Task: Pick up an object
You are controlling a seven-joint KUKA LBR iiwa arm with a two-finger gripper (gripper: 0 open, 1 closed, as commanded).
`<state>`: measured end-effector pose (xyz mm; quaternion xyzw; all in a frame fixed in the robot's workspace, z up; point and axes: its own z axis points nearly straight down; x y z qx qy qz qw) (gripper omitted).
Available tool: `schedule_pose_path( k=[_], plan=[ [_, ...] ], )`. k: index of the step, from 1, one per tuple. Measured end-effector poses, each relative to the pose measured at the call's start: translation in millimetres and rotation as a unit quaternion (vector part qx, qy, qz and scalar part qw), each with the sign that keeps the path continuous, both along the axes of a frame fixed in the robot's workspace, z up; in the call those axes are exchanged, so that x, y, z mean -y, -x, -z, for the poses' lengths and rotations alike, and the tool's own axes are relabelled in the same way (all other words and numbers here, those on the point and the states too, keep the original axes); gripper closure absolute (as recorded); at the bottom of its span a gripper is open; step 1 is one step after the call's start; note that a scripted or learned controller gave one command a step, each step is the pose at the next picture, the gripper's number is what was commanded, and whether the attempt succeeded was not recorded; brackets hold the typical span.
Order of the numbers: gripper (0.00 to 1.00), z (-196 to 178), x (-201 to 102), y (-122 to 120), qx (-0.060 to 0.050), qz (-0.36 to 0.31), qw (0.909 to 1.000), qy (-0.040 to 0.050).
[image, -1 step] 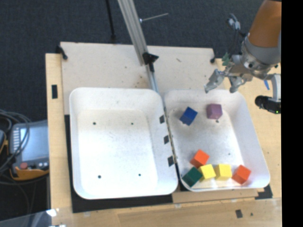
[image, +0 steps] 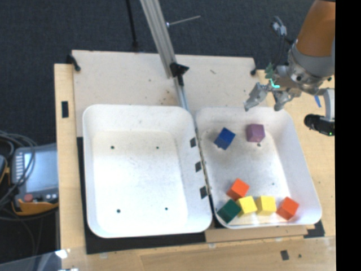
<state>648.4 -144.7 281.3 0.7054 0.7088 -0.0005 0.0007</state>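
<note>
My gripper (image: 266,100) hangs over the far rim of the right bin (image: 302,162), its two fingers spread apart with nothing between them. Just below it in the bin lie a purple cube (image: 255,132) and a blue cube (image: 224,138). Near the front of the same bin sit an orange cube (image: 239,188), a dark green cube (image: 229,210), two yellow cubes (image: 247,205) (image: 267,204) and a second orange cube (image: 288,207).
The left bin (image: 90,151) stands beside the right one. A slanted aluminium bar (image: 161,35) runs from the top down to the seam between the bins. A monitor (image: 31,171) sits off the bench at the left.
</note>
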Motion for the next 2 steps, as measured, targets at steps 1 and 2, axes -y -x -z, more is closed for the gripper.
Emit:
schedule_pose_path(
  k=[1, 2],
  plan=[
    [0.00, 63.1, 1.4, 1.9, -0.003, 0.003, 1.0000, 0.0008],
    [0.00, 118.3, 8.7, 11.6, -0.002, 0.003, 1.0000, 0.0009]
  ],
)
